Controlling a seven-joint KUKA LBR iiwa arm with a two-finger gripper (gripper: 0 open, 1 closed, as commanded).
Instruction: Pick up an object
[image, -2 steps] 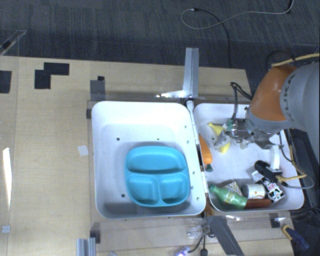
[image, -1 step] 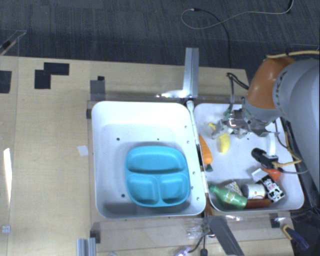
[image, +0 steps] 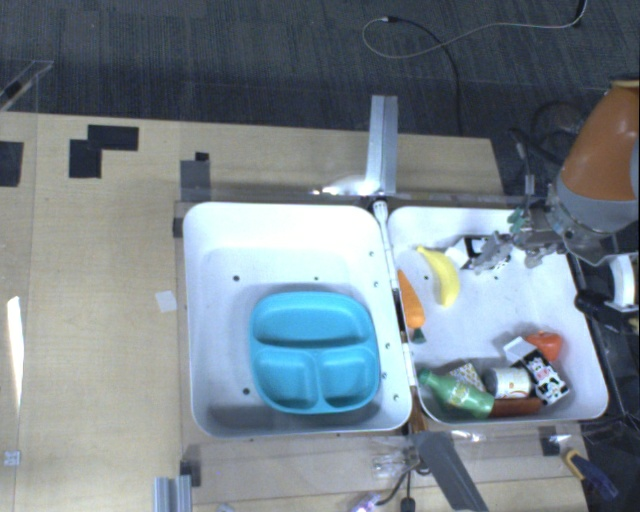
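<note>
Overhead, gripper (image: 487, 255) hovers beside the banana (image: 441, 274) in the right bin (image: 596, 400), seemingly lining up; finger state unclear.

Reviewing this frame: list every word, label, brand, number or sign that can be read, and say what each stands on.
No text can be read in this frame.
White cup in the right bin: a printed label, too blurred to read.
Black-and-white patterned item beside it: markings, no legible characters.
Green bottle: label too small to read.
Blue tray, banana: no print visible.
</note>
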